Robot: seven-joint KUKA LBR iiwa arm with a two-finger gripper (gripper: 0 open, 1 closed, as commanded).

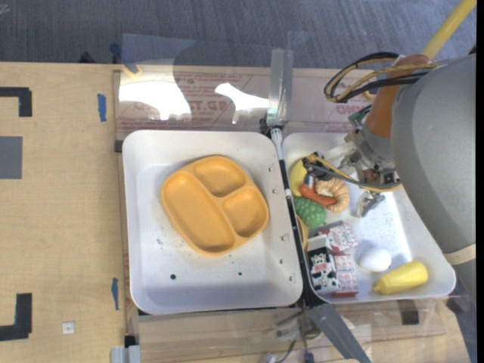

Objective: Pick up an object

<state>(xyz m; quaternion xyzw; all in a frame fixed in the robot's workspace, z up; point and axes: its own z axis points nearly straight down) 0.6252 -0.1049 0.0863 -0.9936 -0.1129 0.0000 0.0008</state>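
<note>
The right white bin (431, 248) holds several small items. A green lumpy piece (310, 212), an orange-red stick (316, 196), a tan ring (340, 195) and a yellow piece (297, 174) crowd its left side. A white egg shape (374, 260) and a yellow banana-like piece (401, 277) lie near the front. My gripper (368, 195) hangs low over the bin's upper middle, just right of the tan ring, below the orange wrist band (382, 112). I see nothing clearly between its tips.
An orange three-compartment plate (215, 203) lies in the left bin (144, 225). Small printed cartons (324, 267) sit by the divider between the bins. Black and yellow cables (363, 70) loop above the wrist. The grey arm body (442, 150) covers the right bin's far right side.
</note>
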